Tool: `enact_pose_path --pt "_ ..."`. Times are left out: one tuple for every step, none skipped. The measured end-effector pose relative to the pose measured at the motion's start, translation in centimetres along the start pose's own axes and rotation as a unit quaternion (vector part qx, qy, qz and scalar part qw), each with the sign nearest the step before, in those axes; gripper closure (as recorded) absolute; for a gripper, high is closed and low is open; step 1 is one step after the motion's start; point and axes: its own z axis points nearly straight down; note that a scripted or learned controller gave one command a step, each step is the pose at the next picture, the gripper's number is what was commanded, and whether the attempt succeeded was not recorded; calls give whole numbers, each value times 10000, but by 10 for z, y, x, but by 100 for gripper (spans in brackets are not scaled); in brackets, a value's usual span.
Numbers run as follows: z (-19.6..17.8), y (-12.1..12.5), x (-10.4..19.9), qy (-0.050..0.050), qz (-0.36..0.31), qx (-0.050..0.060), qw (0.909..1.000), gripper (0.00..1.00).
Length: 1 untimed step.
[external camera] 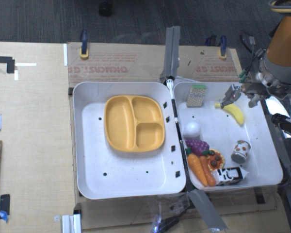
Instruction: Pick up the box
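Reaching the box (196, 96) cleanly means carrying the pincer (229, 99), whose spread I cannot tell, left past the banana (234, 113).

Plate (134, 123) in left bin (87, 178); box (196, 96) in right bin (262, 164).

arm: we see it enter from the right, orange band up top, grey wrist below
gripper (231, 97): low, angled left and down from the wrist
fingers: we can't tell open or closed
held: nothing visible between them
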Motion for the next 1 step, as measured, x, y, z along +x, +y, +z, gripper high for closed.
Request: enact_pose_path --pt "82 59 -12 -6 124 -11 9999 0"
